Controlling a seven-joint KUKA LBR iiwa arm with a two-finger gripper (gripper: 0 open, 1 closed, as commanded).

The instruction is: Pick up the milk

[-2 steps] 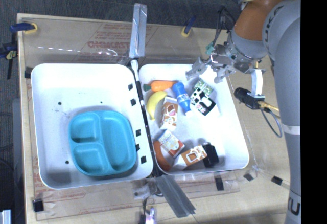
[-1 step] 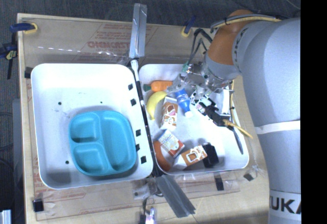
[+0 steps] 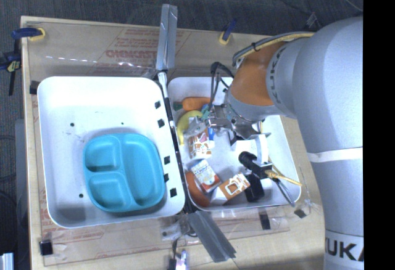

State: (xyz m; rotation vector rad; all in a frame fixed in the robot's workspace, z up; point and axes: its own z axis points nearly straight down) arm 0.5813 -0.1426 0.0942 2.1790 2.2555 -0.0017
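Gripper [image 3: 213, 122] sits low in the right bin [image 3: 285, 139], just above a small milk carton [image 3: 200, 144]; finger spread hidden, cannot tell if it holds anything. Carton lies at bin's left side, near a yellow fruit [image 3: 186, 119]. Blue tray [image 3: 122, 171] fills the left bin [image 3: 62, 108].

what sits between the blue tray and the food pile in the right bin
In the camera view, the two bins' adjoining white walls with black clips lie between the blue tray and the food pile.
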